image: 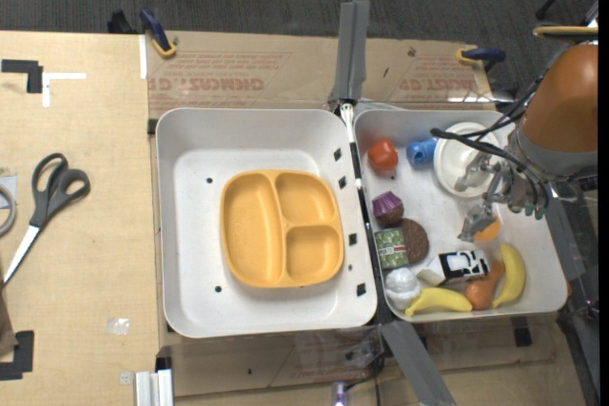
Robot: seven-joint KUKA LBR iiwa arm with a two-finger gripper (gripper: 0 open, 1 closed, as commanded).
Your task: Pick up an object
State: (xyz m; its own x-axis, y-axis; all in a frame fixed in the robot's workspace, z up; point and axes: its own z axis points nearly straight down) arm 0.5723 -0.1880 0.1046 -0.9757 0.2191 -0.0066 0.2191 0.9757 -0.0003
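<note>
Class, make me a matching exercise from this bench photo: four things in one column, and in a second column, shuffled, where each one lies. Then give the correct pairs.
Things:
1. yellow divided plate
2. scissors
3. blue clamp
4. bananas

Places:
A. on the wooden bench, left of both bins
B. near corner of the right bin
C. middle of the left bin
D. on the cardboard's edge, behind the left bin

Pairs: 1-C, 2-A, 3-D, 4-B
</note>
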